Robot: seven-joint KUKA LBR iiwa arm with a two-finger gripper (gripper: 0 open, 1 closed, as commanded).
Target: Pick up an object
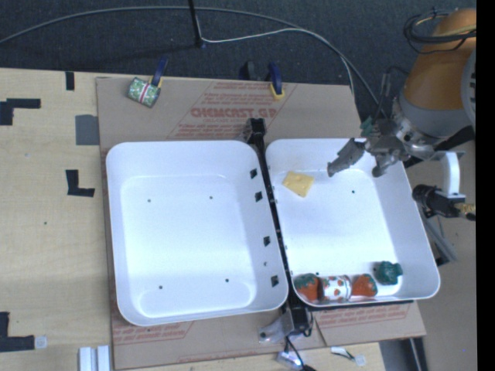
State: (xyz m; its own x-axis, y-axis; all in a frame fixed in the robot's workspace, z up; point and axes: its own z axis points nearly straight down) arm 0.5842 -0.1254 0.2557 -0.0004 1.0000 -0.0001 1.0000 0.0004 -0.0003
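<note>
The arm (pixel 437 76) reaches in from the right, and its gripper (pixel 357 158) hangs over the far right part of the right bin (pixel 402 207). Its two dark fingers (pixel 344 158) are spread apart, one pointing left toward the bin's middle and the other angled down near the right wall. Nothing sits between them.

A yellow wedge (pixel 298 183) lies on the right bin's floor in the far left part, near the divider and a little left of the gripper, apart from it. Along the near wall of the same bin four small things sit in a row: a red and green piece (pixel 308 286), a white and red can (pixel 335 287) touching it, an orange piece (pixel 363 286), and a teal piece (pixel 387 271) at the right end.

The left bin (pixel 124 207) sits just beside the right one. A small green block (pixel 144 92) rests on the cardboard (pixel 224 110) beyond the left bin's far left corner.
</note>
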